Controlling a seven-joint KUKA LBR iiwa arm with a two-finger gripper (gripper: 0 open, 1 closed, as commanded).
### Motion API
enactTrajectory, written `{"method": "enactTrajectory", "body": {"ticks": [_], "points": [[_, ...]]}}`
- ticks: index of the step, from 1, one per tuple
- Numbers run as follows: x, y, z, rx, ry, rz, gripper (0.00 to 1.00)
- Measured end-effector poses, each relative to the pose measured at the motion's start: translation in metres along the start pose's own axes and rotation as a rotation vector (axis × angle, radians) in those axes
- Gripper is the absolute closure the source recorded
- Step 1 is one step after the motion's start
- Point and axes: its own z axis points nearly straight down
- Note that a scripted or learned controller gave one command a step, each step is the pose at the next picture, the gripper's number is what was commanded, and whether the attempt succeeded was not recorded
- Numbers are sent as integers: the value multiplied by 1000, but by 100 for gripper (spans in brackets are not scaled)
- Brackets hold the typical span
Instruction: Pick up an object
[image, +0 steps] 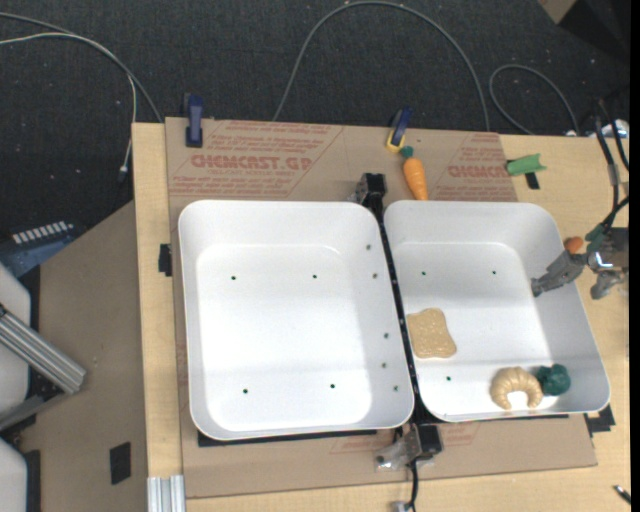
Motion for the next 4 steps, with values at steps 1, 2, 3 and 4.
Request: {"method": "enactTrajectory", "body": {"ticks": [1, 2, 3, 4], "points": [[53, 34, 19, 1, 1, -4, 0], [88, 46, 137, 7, 2, -3, 0], [92, 12, 168, 0, 1, 49, 0], [108, 61, 167, -4, -1, -2, 0]]}}
